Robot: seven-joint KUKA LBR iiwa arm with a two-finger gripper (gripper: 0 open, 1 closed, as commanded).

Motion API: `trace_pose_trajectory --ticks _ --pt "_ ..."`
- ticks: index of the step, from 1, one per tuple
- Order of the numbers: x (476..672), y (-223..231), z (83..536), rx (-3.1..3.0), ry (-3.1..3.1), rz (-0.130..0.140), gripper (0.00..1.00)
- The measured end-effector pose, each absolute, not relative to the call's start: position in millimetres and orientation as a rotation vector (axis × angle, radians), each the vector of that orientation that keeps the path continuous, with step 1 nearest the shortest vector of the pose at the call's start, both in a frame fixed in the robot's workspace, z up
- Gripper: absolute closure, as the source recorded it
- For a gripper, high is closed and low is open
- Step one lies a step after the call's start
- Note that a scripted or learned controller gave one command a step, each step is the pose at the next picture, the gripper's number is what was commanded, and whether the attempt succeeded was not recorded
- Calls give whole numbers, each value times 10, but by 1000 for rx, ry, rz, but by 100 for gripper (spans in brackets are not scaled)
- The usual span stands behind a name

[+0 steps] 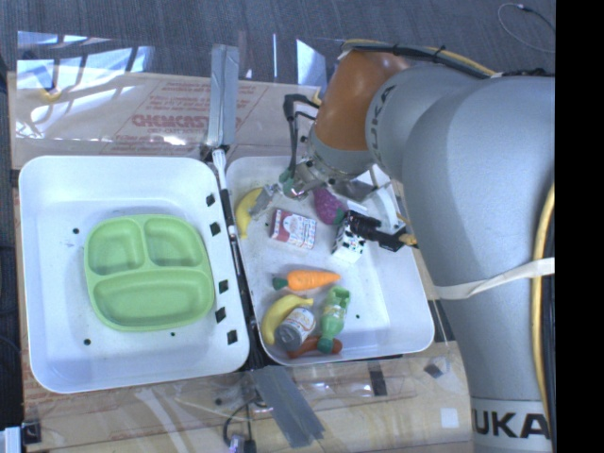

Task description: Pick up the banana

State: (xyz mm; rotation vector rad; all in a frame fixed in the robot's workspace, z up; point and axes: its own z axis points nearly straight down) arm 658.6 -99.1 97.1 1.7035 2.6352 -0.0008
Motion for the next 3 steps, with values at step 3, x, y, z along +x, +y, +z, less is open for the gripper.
trace_pose_trajectory --ticks 3 --pt "6579 -989 949 1489 2766 -3 0"
